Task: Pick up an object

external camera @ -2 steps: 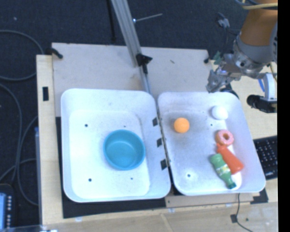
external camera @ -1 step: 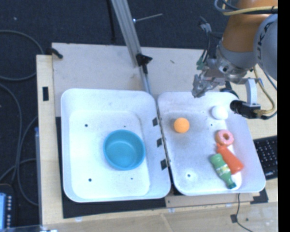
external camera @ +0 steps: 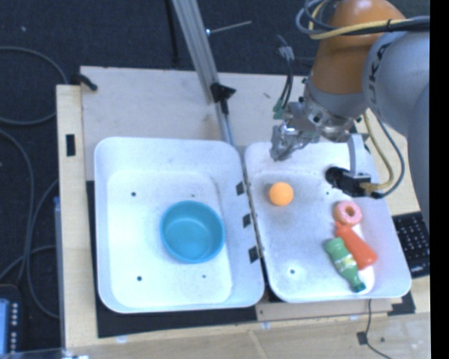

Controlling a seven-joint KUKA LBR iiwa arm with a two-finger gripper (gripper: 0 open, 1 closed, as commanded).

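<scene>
**Gripper over the right bin's far edge, objects lying loose below**

The arm (external camera: 359,43) reaches in from the right, its orange band sitting above the wrist. The gripper (external camera: 282,149) hangs at the far left corner of the right bin (external camera: 299,283), just above the rim. Whether its fingers are open or closed cannot be told; they are small and dark against the bin wall, and nothing shows between them.

The right bin holds four things. An orange ball (external camera: 281,194), round and smooth, lies alone in the bin's left half, near the gripper but apart from it. Toward the right side lies a pink ring (external camera: 348,214), like a small doughnut with a pale centre. Just below it, touching or nearly so, lies an orange-red piece (external camera: 359,247), long and tapered like a carrot, slanting down to the right. Beside that, on its left, lies a green bottle-like toy (external camera: 343,260), also slanted, with a pale end near the bin's near edge. The last three form a tight cluster, well apart from the ball.

The left bin (external camera: 120,163) holds a blue bowl (external camera: 192,231), upright and round, sitting near its middle. A metal pole (external camera: 198,51) rises at a slant behind the bins.
</scene>
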